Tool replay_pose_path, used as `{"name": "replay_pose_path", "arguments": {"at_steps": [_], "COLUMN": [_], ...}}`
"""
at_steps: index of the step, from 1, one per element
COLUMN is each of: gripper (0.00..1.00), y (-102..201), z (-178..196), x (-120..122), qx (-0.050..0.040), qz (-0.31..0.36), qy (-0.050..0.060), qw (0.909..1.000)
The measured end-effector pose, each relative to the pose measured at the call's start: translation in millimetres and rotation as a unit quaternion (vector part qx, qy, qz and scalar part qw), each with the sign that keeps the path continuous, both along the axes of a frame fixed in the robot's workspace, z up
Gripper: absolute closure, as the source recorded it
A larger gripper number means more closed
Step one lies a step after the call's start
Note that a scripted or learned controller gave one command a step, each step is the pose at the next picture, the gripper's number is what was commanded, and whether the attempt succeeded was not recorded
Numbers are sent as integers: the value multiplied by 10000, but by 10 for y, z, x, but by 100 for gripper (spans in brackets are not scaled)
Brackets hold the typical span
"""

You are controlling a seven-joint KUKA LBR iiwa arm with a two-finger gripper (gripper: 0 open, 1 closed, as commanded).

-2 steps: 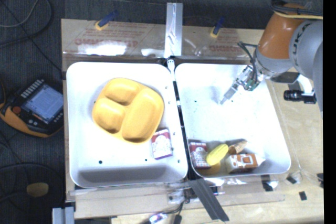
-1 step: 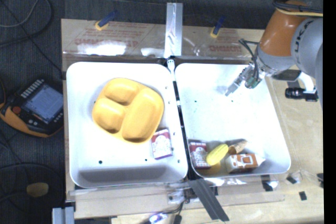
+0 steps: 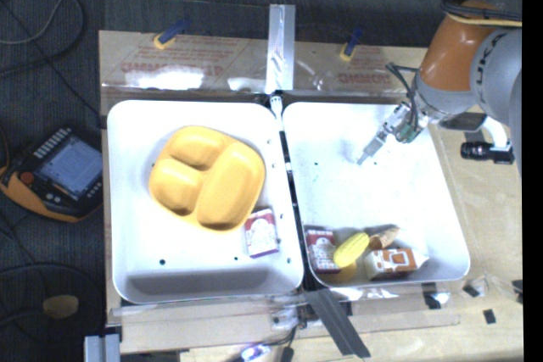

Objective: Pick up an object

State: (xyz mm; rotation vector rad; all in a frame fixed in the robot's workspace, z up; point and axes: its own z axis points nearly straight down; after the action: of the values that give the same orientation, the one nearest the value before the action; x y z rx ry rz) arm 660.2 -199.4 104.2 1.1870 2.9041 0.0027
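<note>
Grey arm [image 3: 501, 80] with orange band [image 3: 454, 47] entering from the right, wrist angled down and leftward over the right bin [image 3: 441, 174]. Hand [image 3: 371, 150] slender and slanted, tip poised above the bin's upper middle floor; finger spread too small and blurred to tell, nothing seen between them. White floor around the tip bare on every side, well apart from the bin's far wall and from the central divider [image 3: 284, 157]. Candidate objects crowded along the right bin's near edge: red-and-white packet [image 3: 320, 248], yellow lemon-like item [image 3: 351, 249] touching it, orange-and-white carton [image 3: 395, 262] just beside. Left bin [image 3: 127, 182] occupied by a large yellow rounded object [image 3: 206, 175] near its centre, with a small red-and-white carton [image 3: 261, 233] just beside its lower right, near the divider. Open room remaining along the left bin's near and left sides. Tabletop [image 3: 496, 216] exposed right of the bins; teach pendant [image 3: 59, 174] on the floor at far left.
</note>
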Motion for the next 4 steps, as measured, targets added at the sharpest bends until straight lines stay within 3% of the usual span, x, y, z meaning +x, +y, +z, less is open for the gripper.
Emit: {"name": "replay_pose_path", "arguments": {"at_steps": [1,2,3,4], "gripper": [0,0,0,0], "y": [352,268,538,150], "z": [-143,-134,-123,-131], "x": [-232,-806,-1633,-1697], "qx": [-33,-6,-38,10], "qz": [991,163,1228,179], "qy": [-26,-56,-69,-58], "qw": [9951,9999,9924,9998]}}
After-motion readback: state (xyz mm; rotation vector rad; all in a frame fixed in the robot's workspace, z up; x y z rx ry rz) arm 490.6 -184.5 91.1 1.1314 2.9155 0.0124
